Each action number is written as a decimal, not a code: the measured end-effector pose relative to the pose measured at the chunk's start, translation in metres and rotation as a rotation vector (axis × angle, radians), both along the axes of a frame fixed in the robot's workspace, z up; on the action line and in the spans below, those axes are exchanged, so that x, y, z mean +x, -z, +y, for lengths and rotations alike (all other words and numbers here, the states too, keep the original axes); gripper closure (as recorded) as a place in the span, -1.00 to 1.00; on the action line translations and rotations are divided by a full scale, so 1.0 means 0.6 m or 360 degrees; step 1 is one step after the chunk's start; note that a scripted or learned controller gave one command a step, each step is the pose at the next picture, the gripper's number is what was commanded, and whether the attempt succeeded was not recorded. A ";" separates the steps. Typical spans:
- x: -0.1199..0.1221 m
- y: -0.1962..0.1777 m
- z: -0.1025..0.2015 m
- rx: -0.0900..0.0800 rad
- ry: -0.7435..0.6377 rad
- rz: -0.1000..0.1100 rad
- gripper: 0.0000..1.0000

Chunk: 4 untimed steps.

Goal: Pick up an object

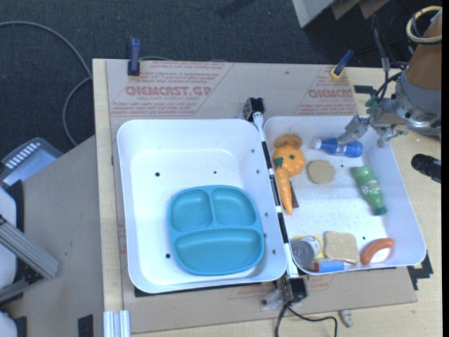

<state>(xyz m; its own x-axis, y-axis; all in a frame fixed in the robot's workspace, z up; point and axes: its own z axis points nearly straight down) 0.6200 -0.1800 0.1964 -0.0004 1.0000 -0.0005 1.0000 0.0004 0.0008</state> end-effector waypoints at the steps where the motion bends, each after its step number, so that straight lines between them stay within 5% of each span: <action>1: -0.030 0.187 -0.064 0.0016 -0.0007 0.0004 -1.00; 2: -0.030 0.169 -0.068 0.0006 -0.0005 -0.0001 1.00; 3: -0.026 0.187 0.023 0.0003 -0.0002 0.0004 1.00; 4: -0.049 0.018 0.172 0.0002 -0.0003 -0.0002 1.00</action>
